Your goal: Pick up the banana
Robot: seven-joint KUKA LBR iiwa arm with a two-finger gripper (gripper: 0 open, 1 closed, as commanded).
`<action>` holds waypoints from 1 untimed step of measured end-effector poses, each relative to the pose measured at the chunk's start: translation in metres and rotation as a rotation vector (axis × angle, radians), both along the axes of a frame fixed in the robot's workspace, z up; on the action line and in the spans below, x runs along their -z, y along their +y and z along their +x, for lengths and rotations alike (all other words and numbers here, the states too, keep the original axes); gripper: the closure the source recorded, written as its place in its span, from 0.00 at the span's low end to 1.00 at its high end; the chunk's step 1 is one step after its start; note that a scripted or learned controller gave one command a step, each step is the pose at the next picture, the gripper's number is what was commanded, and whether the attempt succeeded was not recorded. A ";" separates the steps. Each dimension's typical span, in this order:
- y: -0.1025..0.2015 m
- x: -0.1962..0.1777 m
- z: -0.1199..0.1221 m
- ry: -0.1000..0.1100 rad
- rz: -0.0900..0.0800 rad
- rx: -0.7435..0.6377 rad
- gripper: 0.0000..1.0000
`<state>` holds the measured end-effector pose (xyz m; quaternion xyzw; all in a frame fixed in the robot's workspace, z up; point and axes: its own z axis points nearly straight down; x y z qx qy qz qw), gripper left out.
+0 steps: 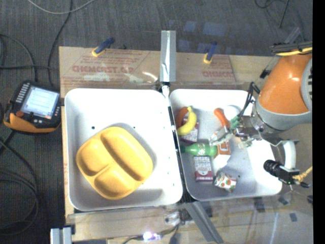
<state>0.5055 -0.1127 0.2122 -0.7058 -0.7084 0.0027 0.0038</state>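
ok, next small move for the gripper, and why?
Probably shift left toward the banana. The gripper sits mid right bin, near the carrot, while the banana lies apart against the bin's left wall, above the green bottle.

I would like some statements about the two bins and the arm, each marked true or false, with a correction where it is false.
1. The banana lies in the right bin. True.
2. The yellow divided tray sits in the right bin. False: it sits in the left bin.
3. The pincer has the banana between its fingers. False: the pincer is apart from the banana, near the orange carrot-like item.
4. A green bottle lies just below the banana in the picture. True.
5. The handheld control pendant rests inside the left bin. False: it lies outside, to the left of the bench.
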 end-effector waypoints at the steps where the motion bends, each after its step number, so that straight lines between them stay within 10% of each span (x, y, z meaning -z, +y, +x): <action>1: -0.005 0.057 0.094 0.001 -0.001 0.078 0.00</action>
